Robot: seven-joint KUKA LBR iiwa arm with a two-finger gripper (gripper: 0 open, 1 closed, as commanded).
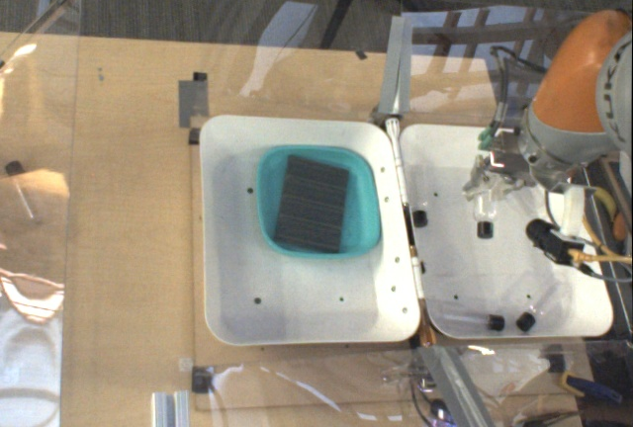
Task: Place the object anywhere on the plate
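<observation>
Camera view, tabletop with two white bins: in the left bin (227, 306) we log a teal plate (368, 208) with the dark ribbed rectangular object (314, 204) lying flat on it, so we judge the placing step done and the next move a mere clearing away. The arm (584, 89) hangs over the right bin (445, 297), well apart from the plate. Its gripper (487, 180) points down; we cannot tell how the jaws stand.

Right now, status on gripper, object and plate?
Gripper over right bin, nothing seen in it. Dark ribbed block lying flat on teal plate, left bin. Nothing in the way.
</observation>
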